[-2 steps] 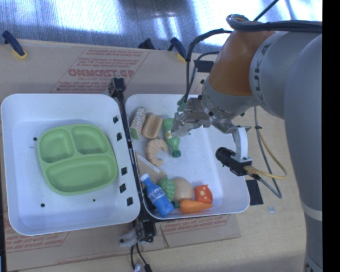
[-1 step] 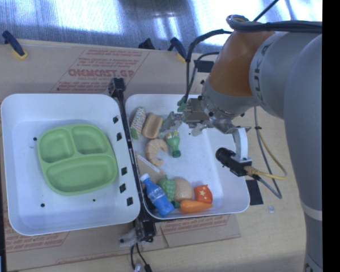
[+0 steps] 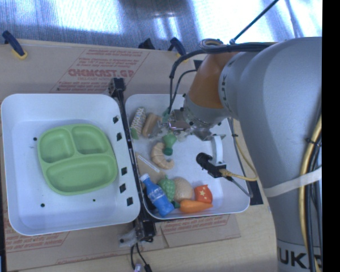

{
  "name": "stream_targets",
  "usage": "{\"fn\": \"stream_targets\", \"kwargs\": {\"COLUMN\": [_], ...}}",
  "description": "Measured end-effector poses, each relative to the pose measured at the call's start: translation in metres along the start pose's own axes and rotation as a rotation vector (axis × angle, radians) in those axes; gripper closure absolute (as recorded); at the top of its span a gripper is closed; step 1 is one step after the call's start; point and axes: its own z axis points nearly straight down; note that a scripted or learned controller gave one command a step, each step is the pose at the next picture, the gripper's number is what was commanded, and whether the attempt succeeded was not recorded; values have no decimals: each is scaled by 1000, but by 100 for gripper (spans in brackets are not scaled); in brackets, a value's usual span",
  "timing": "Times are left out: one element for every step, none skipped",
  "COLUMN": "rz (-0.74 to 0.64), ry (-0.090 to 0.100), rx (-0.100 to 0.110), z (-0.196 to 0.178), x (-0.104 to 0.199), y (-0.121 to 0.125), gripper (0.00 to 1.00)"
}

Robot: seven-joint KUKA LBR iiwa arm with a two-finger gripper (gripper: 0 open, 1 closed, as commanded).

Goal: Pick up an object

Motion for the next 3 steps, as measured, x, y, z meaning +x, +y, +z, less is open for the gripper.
{"fn": "stream_targets", "kwargs": {"rz": [-3, -4, 0], "ry": [1, 1, -4], "rx": [0, 0, -8], "z": [-11, -11, 12], "x": [0, 0, 18], "y": [1, 1, 28], "gripper": [100, 0, 0]}}
